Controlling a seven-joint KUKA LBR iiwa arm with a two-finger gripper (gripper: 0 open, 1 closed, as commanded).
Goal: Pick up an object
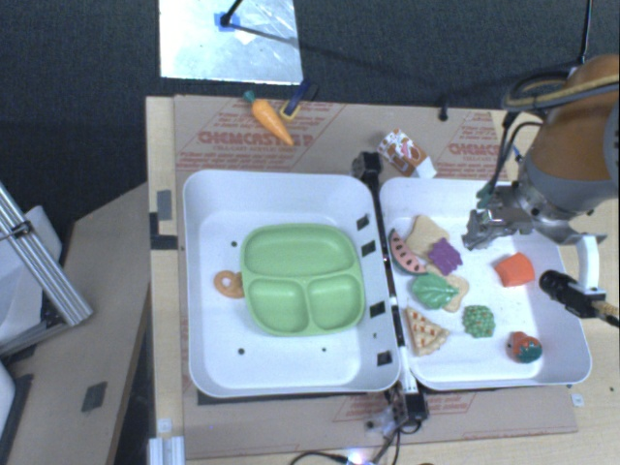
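In the right bin (581, 356), eight toy foods (446, 256) lie beneath one pincer (481, 232), grip state unclear.

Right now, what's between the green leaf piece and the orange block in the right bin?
Bare white bin floor between the green leaf piece and the orange block, in the camera view.

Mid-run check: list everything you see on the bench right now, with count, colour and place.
Bins: 2, white, side by side on the bench.
Divided plate: 1, green, middle of left bin.
Pretzel: 1, tan, left bin, beside the plate.
Watermelon slice: 1, red, right bin, left edge.
Purple piece: 1, right bin, centre.
Leaf: 1, green, right bin, centre.
Pizza slice: 1, right bin, front left.
Broccoli: 1, green, right bin, front.
Orange block: 1, right bin, right side.
Carrot: 1, orange, behind the bins.
Arm: 1, grey and orange, from the right.
Claw: 1, above right bin.
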